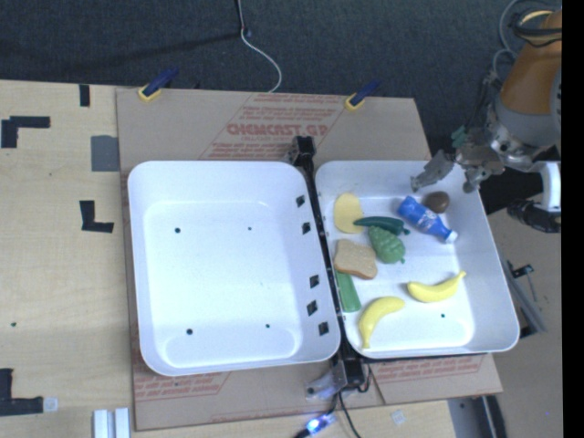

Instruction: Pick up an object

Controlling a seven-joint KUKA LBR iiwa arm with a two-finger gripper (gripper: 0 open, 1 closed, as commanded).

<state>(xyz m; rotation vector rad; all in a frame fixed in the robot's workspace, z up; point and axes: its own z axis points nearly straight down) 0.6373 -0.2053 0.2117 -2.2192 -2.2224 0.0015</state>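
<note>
My gripper (pixel 451 178) hangs over the back right corner of the right bin (pixel 488 245), open, its two grey fingers spread with nothing between them. Just below it lie a small brown object (pixel 438 202) and a blue bottle (pixel 425 219). Further left are a yellow piece (pixel 347 213), a green pepper (pixel 388 245) with a dark green item (pixel 378 223) across it, and a slice of bread (pixel 356 260). Two bananas (pixel 378 317) (pixel 436 288) lie near the front, and a green cucumber (pixel 348 292) rests along the bin's left wall.
The left bin (pixel 219 263) stands beside the right one on a cardboard sheet (pixel 274 126). Black clips (pixel 303 149) join the two bins along their shared edge. A white cable (pixel 260 48) hangs at the back.
</note>
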